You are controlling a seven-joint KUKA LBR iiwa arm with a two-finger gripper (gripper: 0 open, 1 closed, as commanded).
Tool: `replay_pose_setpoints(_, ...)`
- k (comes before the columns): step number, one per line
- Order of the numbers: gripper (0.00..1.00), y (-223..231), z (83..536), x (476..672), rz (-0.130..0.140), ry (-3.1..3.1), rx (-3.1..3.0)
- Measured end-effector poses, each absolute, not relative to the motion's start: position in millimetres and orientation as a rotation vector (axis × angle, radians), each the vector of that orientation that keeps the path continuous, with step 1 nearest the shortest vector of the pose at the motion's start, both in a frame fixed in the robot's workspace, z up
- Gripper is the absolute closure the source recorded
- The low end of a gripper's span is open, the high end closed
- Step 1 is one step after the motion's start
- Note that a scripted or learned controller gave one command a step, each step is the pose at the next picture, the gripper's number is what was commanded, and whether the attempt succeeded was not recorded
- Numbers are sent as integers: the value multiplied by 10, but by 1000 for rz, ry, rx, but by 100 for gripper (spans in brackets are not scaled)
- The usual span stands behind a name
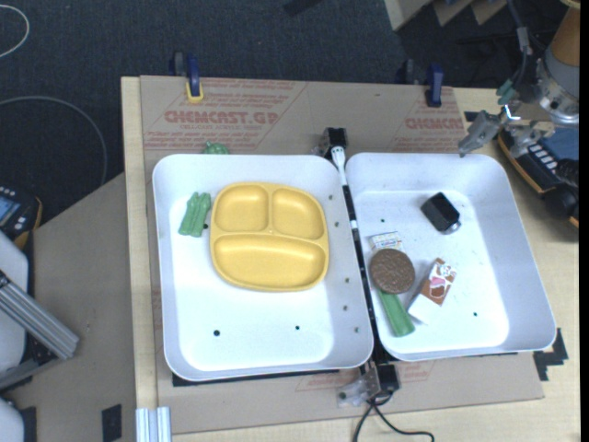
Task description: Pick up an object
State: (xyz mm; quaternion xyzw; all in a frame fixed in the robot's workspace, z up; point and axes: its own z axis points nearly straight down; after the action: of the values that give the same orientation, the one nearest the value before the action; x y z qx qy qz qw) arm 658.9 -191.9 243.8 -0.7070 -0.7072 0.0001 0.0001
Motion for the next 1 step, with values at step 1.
replay_pose_setpoints(1,0,-1647,759,6148,8,-2212,-2215)
